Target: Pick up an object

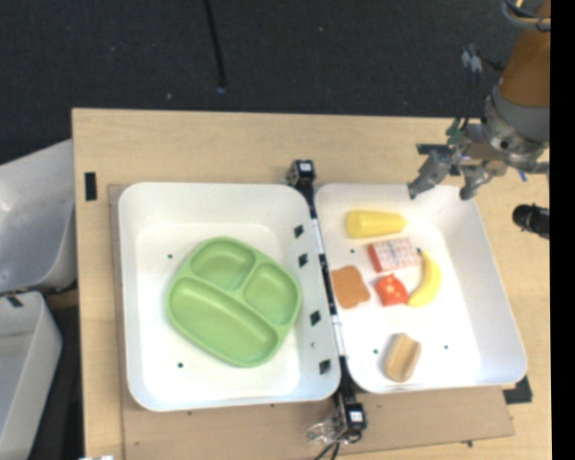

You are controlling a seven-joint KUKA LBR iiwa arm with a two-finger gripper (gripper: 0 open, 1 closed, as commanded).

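While claw (446, 181) spread, over right bin's (489, 257) far rim

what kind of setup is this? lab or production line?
Most likely a lab test bench for robot picking, not a line. Two shallow white bins sit side by side on a wooden bench; the right bin holds toy food such as a banana, the left a green divided plate. The tool is above the right bin's far edge.

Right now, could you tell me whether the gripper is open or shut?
Open: the gripper shows its two fingers spread apart above the right bin's far edge, nothing between them.
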